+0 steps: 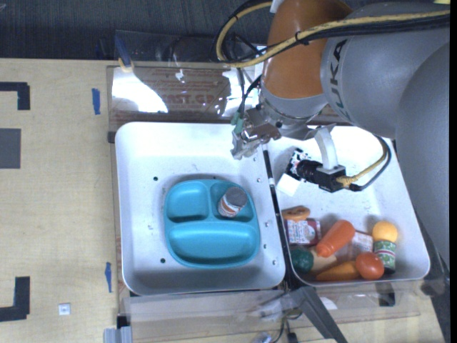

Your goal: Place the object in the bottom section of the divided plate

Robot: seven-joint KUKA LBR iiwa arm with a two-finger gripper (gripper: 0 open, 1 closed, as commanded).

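A blue divided plate (207,245) lies in the left white bin (139,191). A small can (233,203) with a grey lid and a reddish label sits in the plate's upper right section. The wide bottom section holds nothing. My gripper (248,138) hangs above the far right corner of the left bin, near the wall between the bins, up and to the right of the plate. Nothing shows between its fingers.
The right bin (400,184) holds several toy foods at its near end: a carrot (334,238), a tomato (369,265), a yellow-capped bottle (385,243), a red packet (302,231) and a green item (301,260). The arm's grey body and cables overhang that bin.
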